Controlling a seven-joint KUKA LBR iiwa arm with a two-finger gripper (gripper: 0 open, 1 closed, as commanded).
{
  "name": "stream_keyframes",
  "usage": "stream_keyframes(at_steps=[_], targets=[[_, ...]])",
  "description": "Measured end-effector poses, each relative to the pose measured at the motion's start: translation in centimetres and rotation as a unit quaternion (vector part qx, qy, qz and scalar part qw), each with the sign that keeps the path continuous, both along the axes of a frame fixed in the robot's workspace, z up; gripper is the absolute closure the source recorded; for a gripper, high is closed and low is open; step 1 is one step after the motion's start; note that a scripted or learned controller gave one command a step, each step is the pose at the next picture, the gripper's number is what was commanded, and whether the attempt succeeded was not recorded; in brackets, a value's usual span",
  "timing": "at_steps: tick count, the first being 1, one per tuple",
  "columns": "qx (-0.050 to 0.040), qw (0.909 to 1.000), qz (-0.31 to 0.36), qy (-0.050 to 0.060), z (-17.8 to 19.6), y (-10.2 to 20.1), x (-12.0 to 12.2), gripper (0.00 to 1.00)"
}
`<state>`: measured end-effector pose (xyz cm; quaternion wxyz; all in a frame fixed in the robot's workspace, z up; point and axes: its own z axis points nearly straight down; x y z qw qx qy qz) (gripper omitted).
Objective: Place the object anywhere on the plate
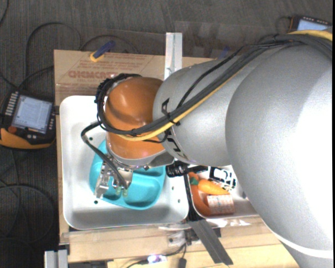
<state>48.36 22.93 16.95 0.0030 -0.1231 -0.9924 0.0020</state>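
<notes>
Carrot-like object point(210, 187), orange with a bit of green at its left tip, lies in the right bin point(196, 210), and you can see its long axis running roughly left to right across the view, tilted slightly down toward the right. Just below it, touching or nearly so, sits a pale tan cylinder-shaped item point(219, 204) lying on its side, and behind it a white piece with black markings point(223, 176). Most of that bin is hidden from you by the arm point(257, 127). Look to the left bin point(72, 166): the turquoise plate point(139, 191) rests there, its near rim curving toward the bin's front wall. The gripper point(109, 184) hangs over the plate's left part, below the orange band point(131, 116), pointing down at it. You cannot tell from this angle whether it is parted or closed, and nothing can be made out in its grasp. The carrot-like object is well apart from the gripper, across the wall between the bins.
</notes>
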Motion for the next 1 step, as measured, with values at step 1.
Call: stream_keyframes(at_steps=[1], targets=[[0.001,0.9983,0.059,-0.001,-5.37,-8.31,0.1,1.0]])
